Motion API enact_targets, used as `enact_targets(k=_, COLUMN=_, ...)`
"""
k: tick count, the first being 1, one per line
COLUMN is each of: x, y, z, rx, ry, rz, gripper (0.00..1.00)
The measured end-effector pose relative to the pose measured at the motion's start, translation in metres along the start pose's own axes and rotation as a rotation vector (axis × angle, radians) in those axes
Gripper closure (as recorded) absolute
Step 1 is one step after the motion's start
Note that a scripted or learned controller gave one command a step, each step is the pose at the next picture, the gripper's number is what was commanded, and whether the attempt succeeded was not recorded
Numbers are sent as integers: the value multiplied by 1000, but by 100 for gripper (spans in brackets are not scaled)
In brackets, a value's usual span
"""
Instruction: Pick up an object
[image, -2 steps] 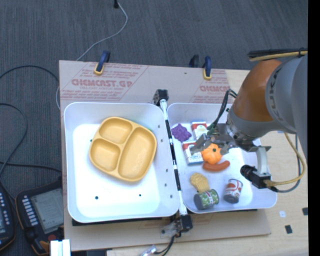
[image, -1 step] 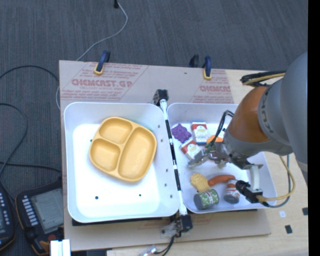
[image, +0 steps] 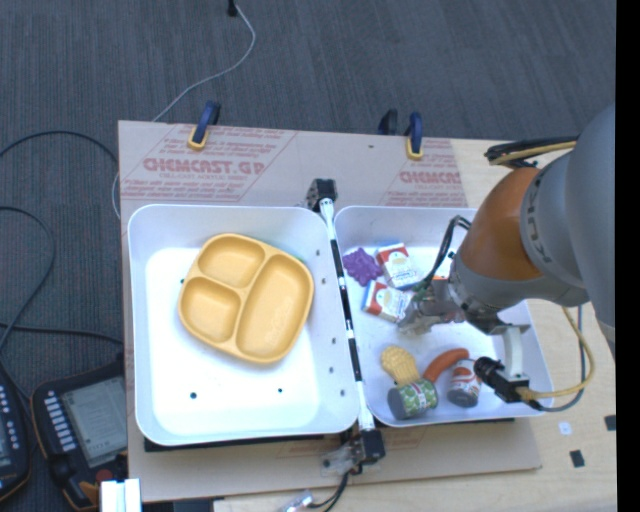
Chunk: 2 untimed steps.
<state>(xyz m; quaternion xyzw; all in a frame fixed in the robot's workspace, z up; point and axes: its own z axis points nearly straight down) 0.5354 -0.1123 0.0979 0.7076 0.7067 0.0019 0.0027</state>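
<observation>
The arm (image: 530, 235), grey with an orange band, reaches in from the right and bends down over the right bin (image: 535, 345). Its end effector (image: 425, 308) sits low in the middle of that bin, just right of two small cartons; whether its fingers are apart or together cannot be told, and nothing is seen held between them. The cartons lie in the bin's upper left part: one (image: 398, 264) red, white and green, the other (image: 384, 299) just below it, close to the end effector's tip. To the left of the upper carton lies a purple toy (image: 360, 265), near the bin's left wall. Along the front of the bin sit a corn cob (image: 399, 364), a green-labelled can (image: 413, 398) lying on its side just below the cob, an orange sausage (image: 445, 363) to the right of the cob, and a small red and grey can (image: 462, 385) touching or just beside the sausage's lower end. The left bin (image: 160, 400) holds a yellow plate (image: 246, 296) with three compartments, lying flat and turned at a slant. Both bins rest side by side on a bench (image: 180, 170) covered with printed board, which is fixed with blue clamps (image: 205, 122) along the far edge.
</observation>
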Motion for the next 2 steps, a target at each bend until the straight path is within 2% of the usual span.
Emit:
enact_targets(k=1, x=0, y=0, z=0, rx=0, ry=0, rz=0, gripper=0)
enact_targets(k=2, x=13, y=-35, z=10, rx=-6, ry=-4, rz=0, gripper=0)
